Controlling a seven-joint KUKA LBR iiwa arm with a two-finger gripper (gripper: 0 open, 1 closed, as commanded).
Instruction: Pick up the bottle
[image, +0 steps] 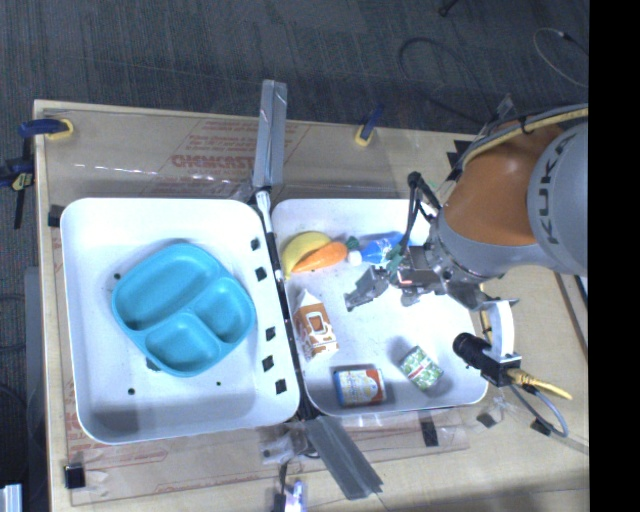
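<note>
The bottle (380, 246) is clear blue with a white cap and lies on its side near the far wall of the right bin (455, 395). Its cap end points left toward an orange carrot (322, 258) and a yellow banana (303, 245). My gripper (366, 288) hangs just in front of the bottle, a little nearer the camera, over the bin floor. The arm's grey wrist and orange band reach in from the right and hide the bottle's right end. Nothing shows in the gripper.
In the right bin lie a small orange-and-white carton (315, 331), a can (358, 385) on its side and a green can (421, 367). The left bin (95, 400) holds a blue divided plate (183, 308). A ridge with black clips (268, 300) separates the bins.
</note>
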